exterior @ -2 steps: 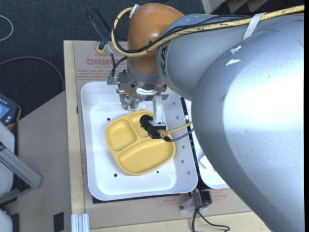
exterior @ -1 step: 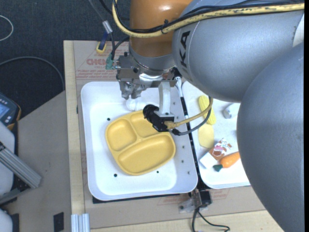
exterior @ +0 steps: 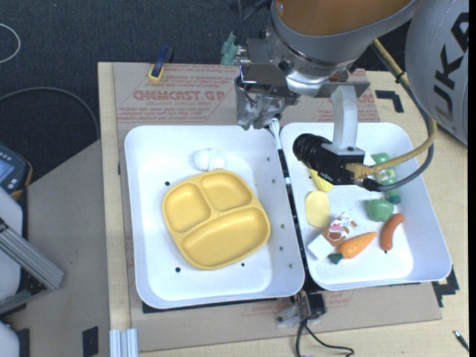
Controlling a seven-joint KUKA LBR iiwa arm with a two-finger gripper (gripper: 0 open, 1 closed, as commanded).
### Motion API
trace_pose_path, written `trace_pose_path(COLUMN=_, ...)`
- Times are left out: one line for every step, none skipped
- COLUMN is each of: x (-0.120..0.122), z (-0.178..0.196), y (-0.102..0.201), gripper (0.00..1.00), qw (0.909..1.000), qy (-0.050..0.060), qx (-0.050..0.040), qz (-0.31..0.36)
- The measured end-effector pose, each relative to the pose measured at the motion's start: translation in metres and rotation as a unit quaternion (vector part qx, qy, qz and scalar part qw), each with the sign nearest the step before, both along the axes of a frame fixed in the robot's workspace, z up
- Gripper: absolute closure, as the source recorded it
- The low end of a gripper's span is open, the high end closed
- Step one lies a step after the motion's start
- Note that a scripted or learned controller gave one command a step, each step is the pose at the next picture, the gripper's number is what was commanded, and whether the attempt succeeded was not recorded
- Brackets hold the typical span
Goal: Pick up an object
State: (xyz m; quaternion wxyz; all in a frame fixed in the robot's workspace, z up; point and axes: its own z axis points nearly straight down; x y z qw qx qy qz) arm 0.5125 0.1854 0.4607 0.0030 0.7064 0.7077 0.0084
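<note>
My gripper (exterior: 260, 116) hangs over the back edge of the left bin (exterior: 141, 199), near the divide between the two bins. Nothing shows in it. A small white lump (exterior: 209, 158) lies a little to its front left. A yellow three-compartment tray (exterior: 216, 218) lies in the middle of the left bin. The right bin (exterior: 428, 236) holds a pale yellow piece (exterior: 317, 208), an orange carrot (exterior: 355, 245), a red sausage (exterior: 390, 231), a red and white packet (exterior: 341, 229) and green pieces (exterior: 380, 209).
A black cylinder (exterior: 318, 155) on a grey bracket (exterior: 345, 121) hangs from the arm over the back of the right bin, partly covering a yellow item (exterior: 322, 180). A yellow and blue clip (exterior: 158, 65) lies on the board behind the left bin.
</note>
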Motion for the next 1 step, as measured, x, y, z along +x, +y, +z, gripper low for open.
trace_pose_path(x=-0.0195, z=-0.1130, y=-0.0379, gripper=1.00, qw=0.9999, qy=0.014, qx=-0.0060, qz=-0.003)
